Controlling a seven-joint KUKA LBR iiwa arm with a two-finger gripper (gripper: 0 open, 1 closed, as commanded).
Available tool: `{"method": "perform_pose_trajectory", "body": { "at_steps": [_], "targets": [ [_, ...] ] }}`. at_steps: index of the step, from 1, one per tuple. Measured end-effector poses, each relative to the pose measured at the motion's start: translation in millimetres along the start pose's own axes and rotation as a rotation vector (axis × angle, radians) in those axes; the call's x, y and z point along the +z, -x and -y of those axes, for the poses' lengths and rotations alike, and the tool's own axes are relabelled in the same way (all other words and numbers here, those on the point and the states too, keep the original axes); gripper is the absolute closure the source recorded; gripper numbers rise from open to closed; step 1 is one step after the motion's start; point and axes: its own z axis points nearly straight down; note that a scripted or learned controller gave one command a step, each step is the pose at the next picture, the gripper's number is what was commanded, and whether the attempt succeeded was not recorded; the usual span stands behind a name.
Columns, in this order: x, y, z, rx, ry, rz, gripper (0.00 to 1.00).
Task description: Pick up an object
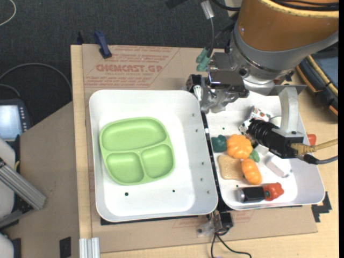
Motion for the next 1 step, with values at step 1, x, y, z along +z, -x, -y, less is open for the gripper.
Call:
{"method": "perform_pose_trajectory", "body": {
  "at_steps": [1],
  "targets": [
    [-24.9, -93.6, 0.8, -0.013, 0.01, -0.005, 1.0]
  ]
}}
